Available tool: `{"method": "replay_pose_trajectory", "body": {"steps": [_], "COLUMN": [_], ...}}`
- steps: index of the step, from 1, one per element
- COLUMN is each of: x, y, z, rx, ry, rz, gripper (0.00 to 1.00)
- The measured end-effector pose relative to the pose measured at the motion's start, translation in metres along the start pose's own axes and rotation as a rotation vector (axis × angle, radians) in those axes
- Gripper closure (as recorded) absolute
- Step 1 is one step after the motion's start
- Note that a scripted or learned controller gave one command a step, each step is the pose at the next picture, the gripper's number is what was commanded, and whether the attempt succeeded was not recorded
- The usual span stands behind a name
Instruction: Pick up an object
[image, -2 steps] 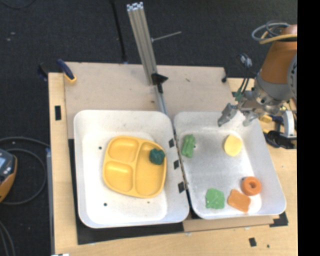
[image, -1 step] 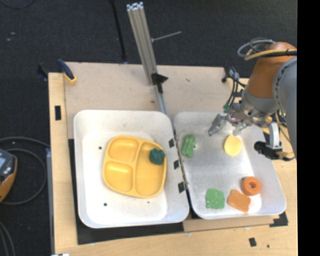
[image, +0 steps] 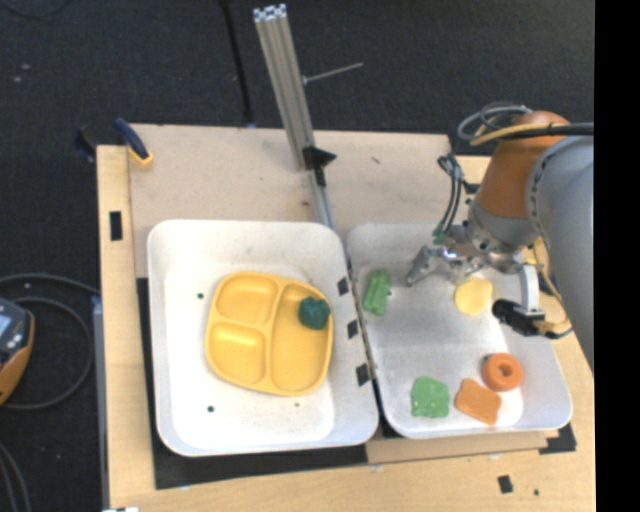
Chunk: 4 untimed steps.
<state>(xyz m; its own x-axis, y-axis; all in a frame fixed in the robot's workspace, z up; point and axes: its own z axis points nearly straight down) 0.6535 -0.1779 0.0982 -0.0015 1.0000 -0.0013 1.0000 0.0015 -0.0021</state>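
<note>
The grey arm (image: 560, 200) with its orange band reaches over the right white bin's (image: 400, 400) far edge. The yellow divided plastic tray (image: 265, 335) lies mid left bin (image: 180, 400), a dark green lump (image: 314, 313) at its right edge. The gripper (image: 440, 260) hangs spread open, gripping nothing, between a light green oblong piece (image: 376, 292) by the bin's left edge and a pale yellow round object (image: 474, 296).

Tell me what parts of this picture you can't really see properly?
1. The gripper, camera view: small and dark beneath the grey arm with the orange band, so its fingers can't be judged.
2. The pale yellow round object: too blurred to say what it is.
3. The dark green lump on the yellow divided plastic tray: too small to identify.
4. The arm itself: cut off by the right edge.
</note>
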Motion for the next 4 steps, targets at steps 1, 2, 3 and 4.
{"method": "replay_pose_trajectory", "body": {"steps": [1, 2, 3, 4], "x": [-0.001, -0.003, -0.005, -0.003], "y": [0.002, 0.013, 0.014, 0.013], "z": [-0.015, -0.066, -0.132, -0.177], "rx": [-0.007, -0.009, -0.010, -0.009], "ry": [-0.002, -0.001, -0.002, -0.001], "rz": [-0.001, -0.001, -0.002, -0.003], "gripper": [1.00, 1.00, 1.00, 1.00]}}
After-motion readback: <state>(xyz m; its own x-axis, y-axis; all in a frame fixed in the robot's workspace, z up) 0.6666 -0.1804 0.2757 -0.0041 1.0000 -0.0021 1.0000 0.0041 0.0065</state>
